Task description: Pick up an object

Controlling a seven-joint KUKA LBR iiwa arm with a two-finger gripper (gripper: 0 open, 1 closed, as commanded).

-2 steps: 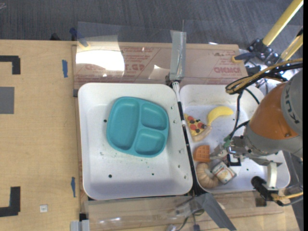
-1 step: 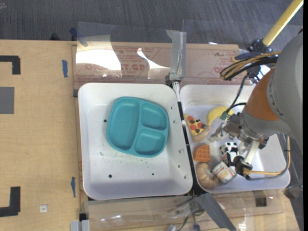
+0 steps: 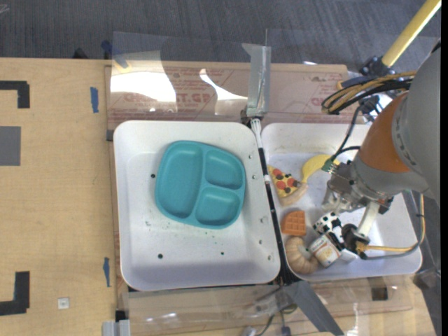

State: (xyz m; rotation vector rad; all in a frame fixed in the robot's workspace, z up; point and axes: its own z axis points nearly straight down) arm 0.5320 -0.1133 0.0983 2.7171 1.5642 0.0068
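Front edge of right bin: croissant [image 3: 299, 256], small toy food, probably light and firm; best gripped across its narrow curved body.
Beside it: waffle [image 3: 295, 222], pizza slice [image 3: 284, 182], banana [image 3: 316, 165], black-and-white toy [image 3: 326, 224].
Gripper [image 3: 341, 238]: low over the bin's front, finger state cannot be told.
Relation: croissant lies just left of gripper.
Left bin [image 3: 133, 187]: teal divided plate [image 3: 200, 184].
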